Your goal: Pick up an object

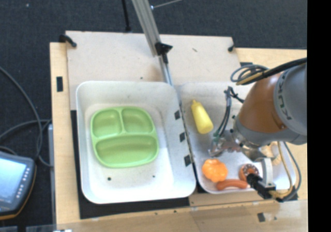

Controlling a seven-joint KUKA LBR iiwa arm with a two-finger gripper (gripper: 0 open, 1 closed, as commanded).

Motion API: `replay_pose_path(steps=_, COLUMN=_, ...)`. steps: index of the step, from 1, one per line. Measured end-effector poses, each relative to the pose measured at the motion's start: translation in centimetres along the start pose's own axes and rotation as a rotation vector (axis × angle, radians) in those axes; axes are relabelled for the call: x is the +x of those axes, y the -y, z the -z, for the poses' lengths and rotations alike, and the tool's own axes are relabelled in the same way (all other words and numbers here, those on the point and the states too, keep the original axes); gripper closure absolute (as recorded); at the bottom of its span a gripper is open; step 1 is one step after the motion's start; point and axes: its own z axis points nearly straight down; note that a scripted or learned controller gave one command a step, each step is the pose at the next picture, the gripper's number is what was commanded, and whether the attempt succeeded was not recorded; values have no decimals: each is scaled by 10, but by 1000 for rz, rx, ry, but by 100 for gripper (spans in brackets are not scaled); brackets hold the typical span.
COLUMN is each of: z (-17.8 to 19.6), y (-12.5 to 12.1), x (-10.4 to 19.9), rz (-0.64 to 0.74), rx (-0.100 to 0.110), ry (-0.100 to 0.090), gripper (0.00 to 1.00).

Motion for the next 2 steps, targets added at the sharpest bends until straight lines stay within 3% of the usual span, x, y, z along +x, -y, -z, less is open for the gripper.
replay_pose_path(steps=1, z=94, y=4, x=106, rz=19, rx=-4, ry=-3, gripper=100)
replay_pose_path(steps=2, z=143, y=-30, x=48, rz=6, rx=-4, ry=3, gripper=100)
